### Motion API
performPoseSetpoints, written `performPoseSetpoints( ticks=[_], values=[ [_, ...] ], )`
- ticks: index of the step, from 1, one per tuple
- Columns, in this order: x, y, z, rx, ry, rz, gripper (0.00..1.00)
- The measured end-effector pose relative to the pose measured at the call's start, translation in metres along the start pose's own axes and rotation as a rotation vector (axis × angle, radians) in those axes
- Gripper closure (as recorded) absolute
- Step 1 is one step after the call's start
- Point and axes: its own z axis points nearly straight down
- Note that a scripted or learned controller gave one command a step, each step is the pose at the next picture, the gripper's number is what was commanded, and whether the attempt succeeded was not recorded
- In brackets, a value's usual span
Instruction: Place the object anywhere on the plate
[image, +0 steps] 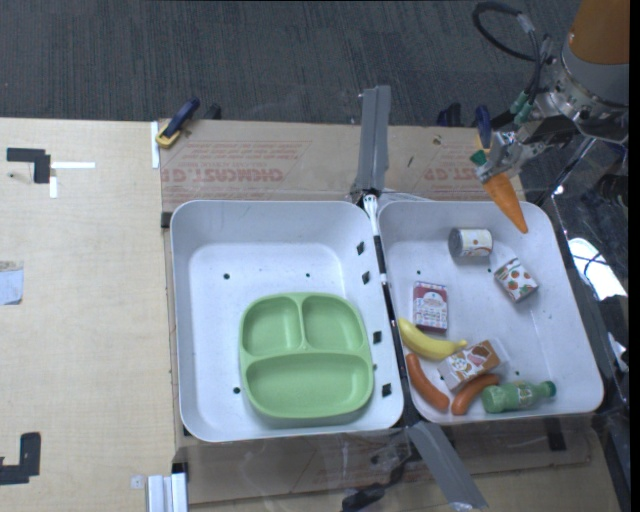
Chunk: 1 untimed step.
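Gripper (497, 160) pinching toy carrot (509, 203) by its top at upper right, dangling clear of green plate (303, 357); risking slipping during the long carry leftward

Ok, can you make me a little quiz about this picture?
1. True or false: the carrot hangs from the gripper above the right bin.
2. Which bin holds the green plate: A left, B right?
3. Fill in: the yellow fruit beside the sausages is a ____.

Key: 1 true. 2 A. 3 banana.
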Motion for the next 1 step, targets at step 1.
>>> performPoseSetpoints(
  ticks=[1],
  values=[
    [0.0674,-0.0167,-0.0907,-0.002,0.000,-0.012,1.00]
  ],
)
